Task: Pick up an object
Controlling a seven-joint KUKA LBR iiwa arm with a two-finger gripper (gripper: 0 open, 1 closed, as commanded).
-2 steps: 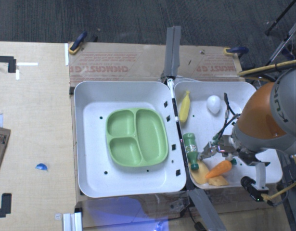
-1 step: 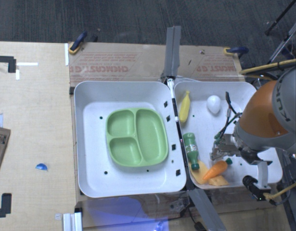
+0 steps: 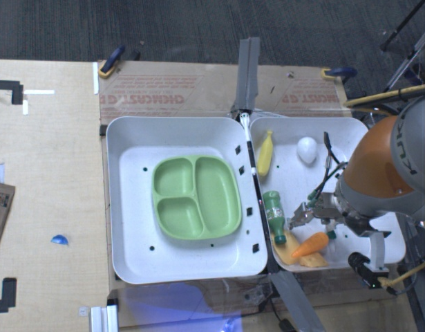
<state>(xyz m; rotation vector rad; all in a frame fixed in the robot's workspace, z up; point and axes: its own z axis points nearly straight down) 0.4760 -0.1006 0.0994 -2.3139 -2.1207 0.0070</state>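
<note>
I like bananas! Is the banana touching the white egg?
Apart. The camera view shows bare white bin floor between the banana and the egg.

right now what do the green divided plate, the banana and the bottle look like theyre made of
Green divided plate: likely moulded plastic, matte to satin, with one even pale green colour and soft rounded dividers.
Banana: probably a plastic or rubber toy, going by its uniform yellow and smooth skin without spots.
Bottle: seems to be translucent green plastic with a slight gloss; too small to be sure.
</note>
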